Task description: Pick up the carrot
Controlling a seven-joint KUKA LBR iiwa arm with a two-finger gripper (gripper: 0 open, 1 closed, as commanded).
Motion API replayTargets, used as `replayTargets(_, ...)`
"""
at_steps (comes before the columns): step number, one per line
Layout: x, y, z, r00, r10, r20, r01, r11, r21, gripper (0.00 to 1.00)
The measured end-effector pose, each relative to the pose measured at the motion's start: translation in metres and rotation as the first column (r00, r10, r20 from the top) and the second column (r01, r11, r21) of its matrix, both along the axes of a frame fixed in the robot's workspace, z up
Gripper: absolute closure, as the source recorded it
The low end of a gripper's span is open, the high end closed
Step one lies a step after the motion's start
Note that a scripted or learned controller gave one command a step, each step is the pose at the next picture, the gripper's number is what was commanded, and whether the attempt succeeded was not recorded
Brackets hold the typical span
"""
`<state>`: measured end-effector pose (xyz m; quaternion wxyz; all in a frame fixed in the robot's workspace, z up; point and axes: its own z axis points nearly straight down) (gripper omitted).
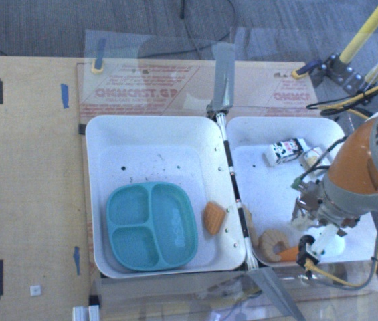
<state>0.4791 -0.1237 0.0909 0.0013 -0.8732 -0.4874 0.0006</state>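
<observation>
Main worry from my seat: the carrot [288, 253] is tucked into the near corner of the right bin [269, 192]. It's touching, or as good as touching, a tan doughnut [269, 241], and both sit close to the bin wall. If the tool [308, 219] drops in there, I reckon it could catch the doughnut instead, pinch both and lose the carrot on the lift, or just clip the wall. Only a small orange bit of the carrot shows past the robot's hardware, so I can't judge which way it lies. That makes lining up the grasp a gamble. There's also an orange-tan pastry [214, 218] in the left bin [148, 146], beside the teal divided plate [152, 226], which a colour-based picker might mistake for the target.

Pose: the arm [356, 169] comes in from the right with the wrist bent down over the right bin. The tool is low, just beside the carrot on its far side. I can't tell whether it's open or closed, and I see nothing held in it. A small black-and-white carton [286, 150] lies well clear at the far end.
</observation>
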Motion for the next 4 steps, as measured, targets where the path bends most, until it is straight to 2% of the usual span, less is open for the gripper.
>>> replayTargets(1, 0.000, -0.041, 0.072, 0.966, 0.260, 0.002, -0.260, 0.966, -0.002, 1.00)
replayTargets(2, 0.002, 0.016, -0.002, 0.995, 0.098, 0.008, -0.098, 0.995, -0.006, 1.00)
replayTargets(3, 0.003, 0.016, -0.002, 0.995, 0.098, 0.012, -0.098, 0.995, -0.006, 0.00)
replayTargets(4, 0.000, -0.003, 0.044, 0.884, 0.468, 0.003, -0.468, 0.884, -0.003, 0.00)
